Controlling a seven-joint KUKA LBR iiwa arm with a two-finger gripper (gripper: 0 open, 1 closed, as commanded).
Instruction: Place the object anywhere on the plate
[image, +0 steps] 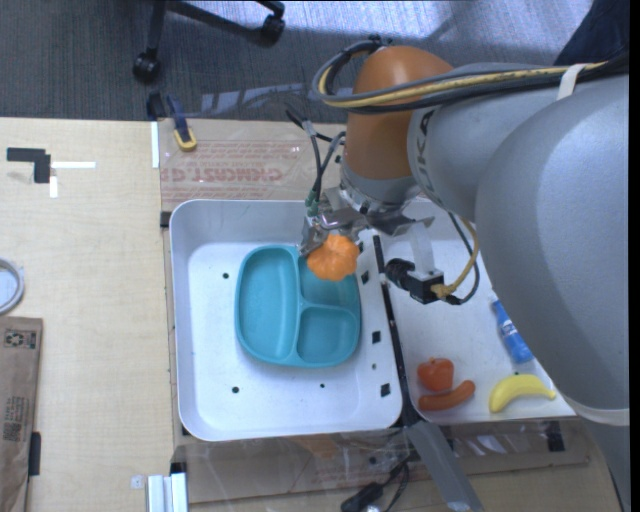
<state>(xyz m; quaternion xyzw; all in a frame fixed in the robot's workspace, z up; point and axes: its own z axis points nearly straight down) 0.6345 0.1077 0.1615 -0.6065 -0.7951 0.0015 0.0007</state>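
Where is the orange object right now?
In the camera view, the orange object is in the left bin, over the upper right corner of the blue divided plate, directly under the tool.

Even, bright overhead light, soft shadows only. Mild glare on the white bin (190, 300) rim and the arm (540, 200) shell (near lens, slightly soft). Rest is sharp enough.
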